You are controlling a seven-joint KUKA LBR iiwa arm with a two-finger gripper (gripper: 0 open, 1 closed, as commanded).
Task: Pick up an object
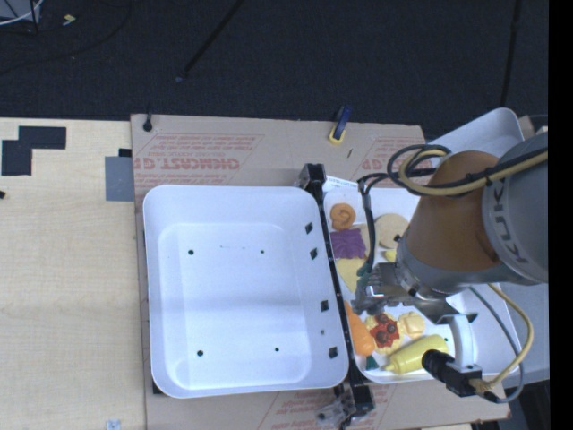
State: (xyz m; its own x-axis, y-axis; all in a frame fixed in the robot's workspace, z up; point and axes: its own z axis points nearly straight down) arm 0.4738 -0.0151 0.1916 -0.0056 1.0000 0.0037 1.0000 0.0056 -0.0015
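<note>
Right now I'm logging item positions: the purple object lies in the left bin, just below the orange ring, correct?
Not quite. The camera view shows the purple object in the right bin, not the left; it does lie just below the orange ring.

The arm [466,222] reaches from the right over the right bin [466,334], among small objects: a carrot [360,333], a purple piece [348,242], a yellow bottle [414,353].
</note>
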